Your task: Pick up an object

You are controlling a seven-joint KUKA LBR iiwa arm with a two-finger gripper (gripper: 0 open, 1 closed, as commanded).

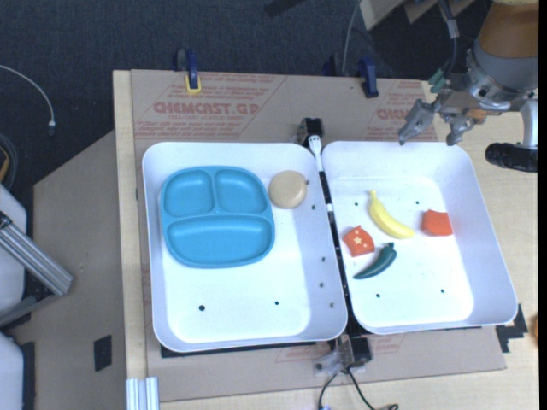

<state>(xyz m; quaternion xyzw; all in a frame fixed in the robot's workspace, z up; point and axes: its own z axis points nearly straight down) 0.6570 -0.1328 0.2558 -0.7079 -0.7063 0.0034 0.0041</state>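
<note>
My gripper point(434, 128) hangs above the far edge of the right bin point(479, 301), its two fingers spread apart and nothing between them. Inside that bin lie a yellow banana point(389, 216), an orange-red block point(437, 222), a red strawberry-like piece point(359, 241) and a dark green pepper point(377, 262). All of them sit nearer the camera than the gripper. The banana is the closest, well below and left of the fingertips.
The left bin point(248, 314) holds a blue divided plate point(218, 215) and a tan round piece point(288, 189) at its far right. A black clamp point(312, 131) sits between the bins at the back. Blue clips point(193, 72) hold the cardboard underlay.
</note>
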